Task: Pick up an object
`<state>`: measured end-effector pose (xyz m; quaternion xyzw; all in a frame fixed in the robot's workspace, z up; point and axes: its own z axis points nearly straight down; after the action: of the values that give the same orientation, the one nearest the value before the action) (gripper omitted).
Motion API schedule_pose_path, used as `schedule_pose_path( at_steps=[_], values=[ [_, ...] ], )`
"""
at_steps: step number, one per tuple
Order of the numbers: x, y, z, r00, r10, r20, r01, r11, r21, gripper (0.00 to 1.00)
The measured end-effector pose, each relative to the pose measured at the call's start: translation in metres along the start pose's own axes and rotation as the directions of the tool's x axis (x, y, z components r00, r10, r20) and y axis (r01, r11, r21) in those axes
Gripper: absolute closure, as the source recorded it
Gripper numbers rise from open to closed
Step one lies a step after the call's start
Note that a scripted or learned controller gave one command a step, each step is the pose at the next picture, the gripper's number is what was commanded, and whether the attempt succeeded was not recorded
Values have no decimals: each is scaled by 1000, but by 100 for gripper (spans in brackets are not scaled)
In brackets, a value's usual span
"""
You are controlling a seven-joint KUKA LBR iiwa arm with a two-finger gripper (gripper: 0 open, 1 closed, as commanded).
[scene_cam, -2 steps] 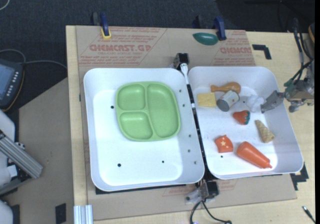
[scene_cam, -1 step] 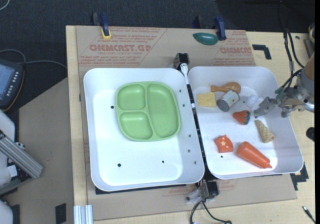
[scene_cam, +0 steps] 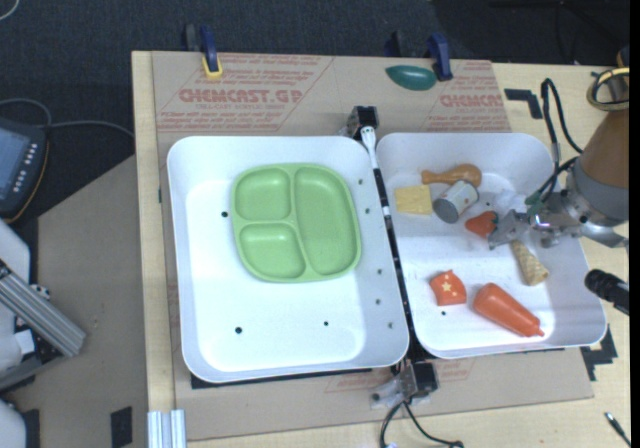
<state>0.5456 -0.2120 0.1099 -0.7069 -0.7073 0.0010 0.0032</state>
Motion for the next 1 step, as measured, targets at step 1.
schedule_pose_path(
  at_steps=[1],
  values=[
    [1,0,27,1000,0,0,0,1000,-1,0]
  ],
)
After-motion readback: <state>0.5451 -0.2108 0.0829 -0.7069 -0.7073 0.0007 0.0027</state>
